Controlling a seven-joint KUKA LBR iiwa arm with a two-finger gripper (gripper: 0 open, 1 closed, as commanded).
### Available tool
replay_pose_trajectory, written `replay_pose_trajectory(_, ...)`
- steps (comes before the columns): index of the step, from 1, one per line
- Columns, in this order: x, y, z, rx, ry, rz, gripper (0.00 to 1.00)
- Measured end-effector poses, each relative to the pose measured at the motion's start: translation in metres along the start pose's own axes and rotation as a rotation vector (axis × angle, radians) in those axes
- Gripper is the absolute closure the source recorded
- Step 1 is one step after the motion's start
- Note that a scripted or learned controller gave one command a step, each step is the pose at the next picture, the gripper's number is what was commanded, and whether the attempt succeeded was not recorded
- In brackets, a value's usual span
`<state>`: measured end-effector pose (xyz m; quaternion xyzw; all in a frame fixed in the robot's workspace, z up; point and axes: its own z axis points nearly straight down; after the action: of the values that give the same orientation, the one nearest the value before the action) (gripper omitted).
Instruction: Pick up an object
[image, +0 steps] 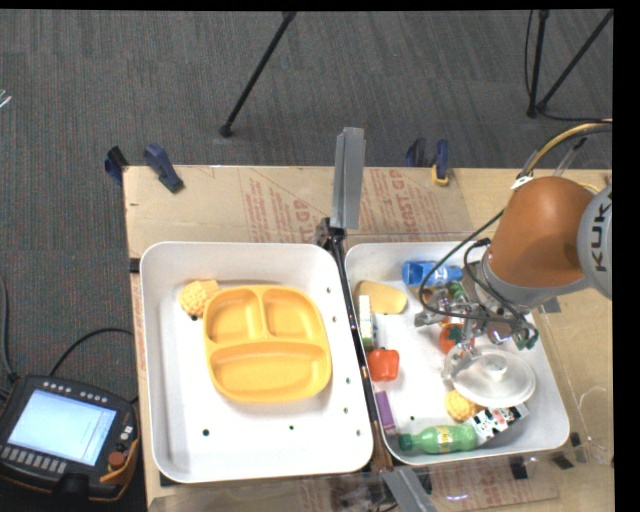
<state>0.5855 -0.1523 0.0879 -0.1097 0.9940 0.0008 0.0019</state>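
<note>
Camera view, hand (478, 335): low inside right bin (555, 400), above cluttered toys; finger state cannot tell.
Green bottle (440, 438): lying along right bin's near wall.
Red pepper (383, 364): by right bin's left wall.
Blue object (428, 272): right bin's far end.
Yellow tray (267, 342): middle of left bin (165, 400), corn (196, 296) touching its corner.

Two bins side by side
Tray (267, 342) in left bin (160, 300); bottle (440, 438) along right bin's (555, 415) near edge.
</note>
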Motion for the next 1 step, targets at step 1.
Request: replay_pose_trajectory(1,-0.01,0.0183,0.0002,0.0,0.0,0.153,0.0)
